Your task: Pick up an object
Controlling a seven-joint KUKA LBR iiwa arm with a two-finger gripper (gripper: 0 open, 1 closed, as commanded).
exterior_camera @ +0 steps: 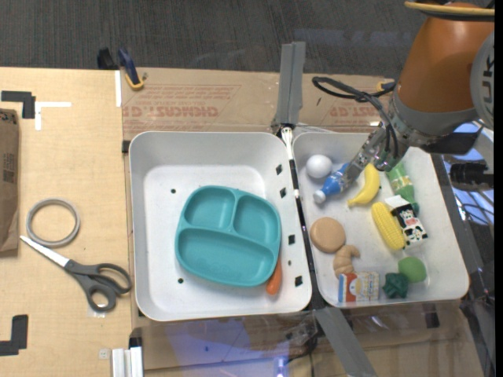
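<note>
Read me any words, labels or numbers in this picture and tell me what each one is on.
Red print on the cardboard behind the bins: upside down from this view and too blurred to read with confidence.
Small carton: label too small to read.
Green bottle: label too blurred to read.
Nothing else legible.

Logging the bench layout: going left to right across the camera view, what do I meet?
Grey tape ring → grey-handled scissors → teal divided plate → tan round bread roll → yellow corn cob → green round toy.

floor: dark grey carpet (220, 14) | bench: light wood (63, 140) | cardboard sheet (204, 100)
</note>
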